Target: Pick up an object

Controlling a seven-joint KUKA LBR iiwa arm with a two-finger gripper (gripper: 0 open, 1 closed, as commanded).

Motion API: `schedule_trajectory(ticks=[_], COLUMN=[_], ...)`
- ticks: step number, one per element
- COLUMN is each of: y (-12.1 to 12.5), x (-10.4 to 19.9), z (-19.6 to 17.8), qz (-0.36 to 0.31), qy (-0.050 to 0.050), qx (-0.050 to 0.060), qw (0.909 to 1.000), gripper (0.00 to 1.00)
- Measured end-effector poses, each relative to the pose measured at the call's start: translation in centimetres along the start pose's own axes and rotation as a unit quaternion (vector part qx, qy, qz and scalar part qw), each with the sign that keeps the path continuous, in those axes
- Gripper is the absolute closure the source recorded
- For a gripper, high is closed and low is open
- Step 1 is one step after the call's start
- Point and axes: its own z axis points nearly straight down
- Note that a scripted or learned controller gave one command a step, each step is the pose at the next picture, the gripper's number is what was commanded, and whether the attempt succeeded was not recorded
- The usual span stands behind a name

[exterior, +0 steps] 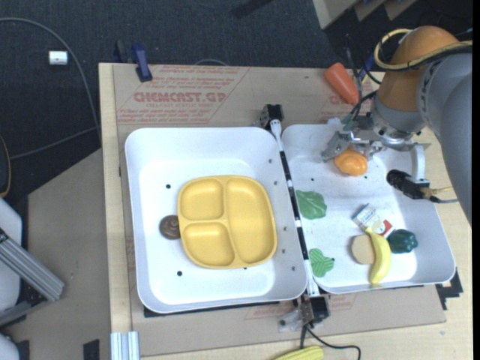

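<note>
Gripper [351, 142] low over far end of right shallow white bin [442, 235], at end of grey arm [450, 88] with orange band, reaching in from right. Metal fingers [334, 147] spread to either side of small round orange fruit-like object [351, 163], just above and touching its top edge; cannot tell whether clamped on it or merely resting over it. Orange object lying on bin floor near far wall. Same bin, nearer end: yellow plastic banana [379, 256] lying against tan round piece [362, 250], dark green pepper-like toy [403, 240] just beside, small white and red packet [367, 216] a little farther back. Two flat green leaf-shaped pieces [310, 204] along left wall of that bin. Left shallow white bin [142, 201] holding yellow three-compartment plastic plate [225, 221], with brown round disc [170, 226] touching plate's left edge.
</note>
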Motion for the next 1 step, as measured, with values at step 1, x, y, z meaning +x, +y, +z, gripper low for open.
schedule_trajectory(ticks=[1], y=[0.05], x=[-0.01], z=[-1.03], qz=[-0.001], qy=[-0.001], qx=[-0.001], qw=[1.0], gripper=[1.0])
